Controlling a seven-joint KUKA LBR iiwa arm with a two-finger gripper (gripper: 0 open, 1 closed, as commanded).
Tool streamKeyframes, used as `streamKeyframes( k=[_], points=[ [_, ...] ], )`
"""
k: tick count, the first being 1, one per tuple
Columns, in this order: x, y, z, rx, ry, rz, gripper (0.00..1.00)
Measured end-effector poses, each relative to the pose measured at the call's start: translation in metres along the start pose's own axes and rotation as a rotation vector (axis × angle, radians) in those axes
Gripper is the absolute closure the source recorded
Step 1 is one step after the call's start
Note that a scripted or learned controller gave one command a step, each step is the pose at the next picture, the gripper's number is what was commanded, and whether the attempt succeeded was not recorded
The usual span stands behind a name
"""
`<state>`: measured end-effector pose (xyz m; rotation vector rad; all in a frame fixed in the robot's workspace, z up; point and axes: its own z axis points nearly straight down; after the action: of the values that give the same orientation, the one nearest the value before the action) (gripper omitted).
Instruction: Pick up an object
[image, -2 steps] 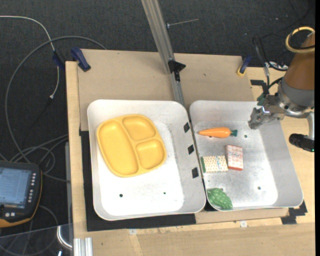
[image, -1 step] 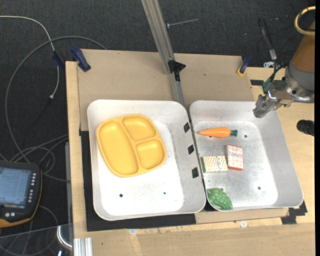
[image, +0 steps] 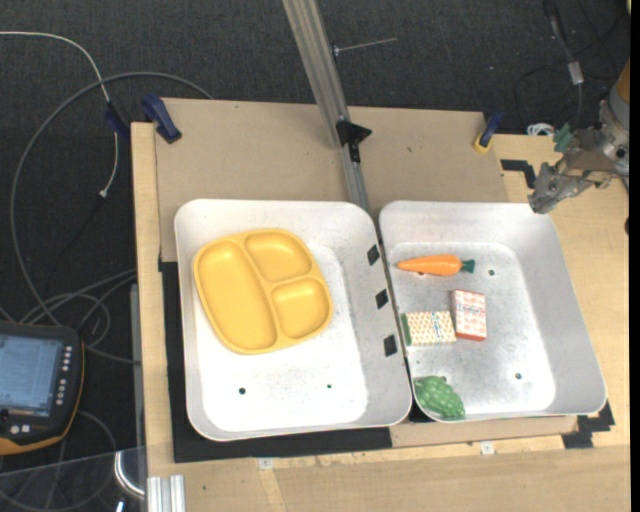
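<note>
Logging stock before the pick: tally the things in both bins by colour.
Yellow: 1, the divided tray
Orange: 1, the carrot
Red: 1, the small box
Pale patterned: 1, the flat packet
Green: 1, the leafy piece
Total: 5

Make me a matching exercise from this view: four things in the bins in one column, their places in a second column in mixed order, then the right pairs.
Things:
1. yellow divided plate
2. toy carrot
3. green leafy toy
4. red and white box

Places:
A. near corner of the right bin, by its front rim
B. left bin
C. far part of the right bin, lying crosswise
D. middle of the right bin, right of the small patterned box

Pairs: 1-B, 2-C, 3-A, 4-D
</note>
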<state>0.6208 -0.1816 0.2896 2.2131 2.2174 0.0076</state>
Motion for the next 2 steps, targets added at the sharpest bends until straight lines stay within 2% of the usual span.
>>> streamKeyframes(
  k=[1,2],
  points=[
    [0.049,0.0,-0.002,0.009,0.005,-0.004,1.0],
    [0.099,-0.008,0.015,0.013,0.006,-0.004,1.0]
  ],
)
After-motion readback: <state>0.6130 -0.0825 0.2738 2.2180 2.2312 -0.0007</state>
